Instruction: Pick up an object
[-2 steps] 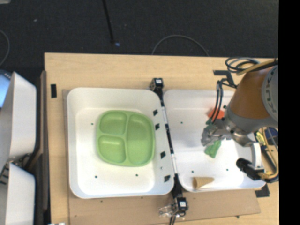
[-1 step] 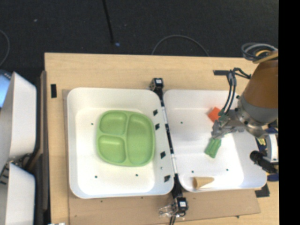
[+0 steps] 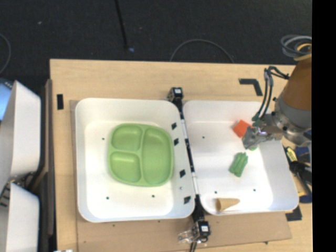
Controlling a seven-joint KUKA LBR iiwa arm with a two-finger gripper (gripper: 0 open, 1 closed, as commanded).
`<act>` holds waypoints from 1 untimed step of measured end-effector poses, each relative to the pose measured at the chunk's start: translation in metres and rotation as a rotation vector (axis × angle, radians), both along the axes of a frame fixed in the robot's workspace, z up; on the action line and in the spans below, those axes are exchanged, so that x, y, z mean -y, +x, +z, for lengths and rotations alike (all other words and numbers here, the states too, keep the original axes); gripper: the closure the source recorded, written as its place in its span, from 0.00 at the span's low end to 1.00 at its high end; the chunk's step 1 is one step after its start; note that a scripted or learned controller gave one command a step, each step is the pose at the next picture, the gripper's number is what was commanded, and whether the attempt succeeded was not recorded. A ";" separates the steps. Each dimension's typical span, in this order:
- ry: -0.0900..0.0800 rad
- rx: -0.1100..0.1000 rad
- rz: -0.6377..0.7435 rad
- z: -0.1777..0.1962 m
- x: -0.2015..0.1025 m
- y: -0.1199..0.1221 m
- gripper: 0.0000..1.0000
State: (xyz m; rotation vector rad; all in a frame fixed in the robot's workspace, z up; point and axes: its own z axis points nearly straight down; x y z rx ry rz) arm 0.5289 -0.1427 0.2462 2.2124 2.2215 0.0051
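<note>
My gripper (image 3: 254,138) hangs over the upper right part of the right bin (image 3: 210,193), and from this slant I cannot tell how it is set, since its tip is a small grey blur against the white floor. Touching it on its upper left, as far as I can judge, is an orange block (image 3: 241,128); whether the block is actually in my grasp I cannot tell. Just below my tip and slightly left lies a green block (image 3: 238,164), tilted, with bare white floor all around it, so there is open room on every side of that one. Farther down and to the left, against the bin's lower edge, sits a tan wedge (image 3: 227,204), with little floor between it and the rim. The stretch of floor left of my tip runs bare up to the divider (image 3: 186,151) where the two bins meet, a dark line with small clips along it. Beyond that divider, well apart from me, the left bin (image 3: 94,203) carries a green plate (image 3: 140,154) with three compartments, sitting near its middle with a white margin on all sides. Both bins rest on a wooden bench (image 3: 115,80), whose top edge lies far above me, and dark floor with cables (image 3: 202,49) spreads past it.
</note>
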 end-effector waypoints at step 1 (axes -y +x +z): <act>0.003 -0.004 0.004 0.007 -0.054 0.012 1.00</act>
